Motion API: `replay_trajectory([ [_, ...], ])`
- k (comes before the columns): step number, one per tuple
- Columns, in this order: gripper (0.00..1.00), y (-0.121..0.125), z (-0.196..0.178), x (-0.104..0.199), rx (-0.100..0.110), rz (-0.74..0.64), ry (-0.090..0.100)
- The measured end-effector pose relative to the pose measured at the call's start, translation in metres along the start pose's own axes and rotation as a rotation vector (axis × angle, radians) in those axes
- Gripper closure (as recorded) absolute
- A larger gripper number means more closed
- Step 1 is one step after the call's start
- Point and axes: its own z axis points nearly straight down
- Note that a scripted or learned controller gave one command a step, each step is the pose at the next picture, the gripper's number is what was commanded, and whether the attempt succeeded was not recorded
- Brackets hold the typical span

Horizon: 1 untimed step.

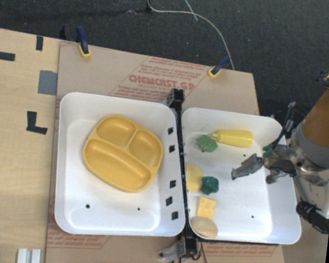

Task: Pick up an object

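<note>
Bench with two white bins (pixel 66 145), one yellow plate (pixel 123 152), six small objects, fingers (pixel 260 169) released.

Even bright light, soft shadows, slightly grainy.

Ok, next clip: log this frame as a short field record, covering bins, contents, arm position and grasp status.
left bin: yellow divided plate
right bin: yellow bottle, green scrubby piece, dark green block, pale yellow piece, yellow cube, tan oval
gripper: over the right bin's right part, apart from all items
grasp: nothing seen between the jaws
</note>
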Motion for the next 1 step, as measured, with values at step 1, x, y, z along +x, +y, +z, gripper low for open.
replay_trajectory([
  [1, 0.0, 0.0021, -0.0049, 0.0002, -0.01, -0.003, -0.002],
])
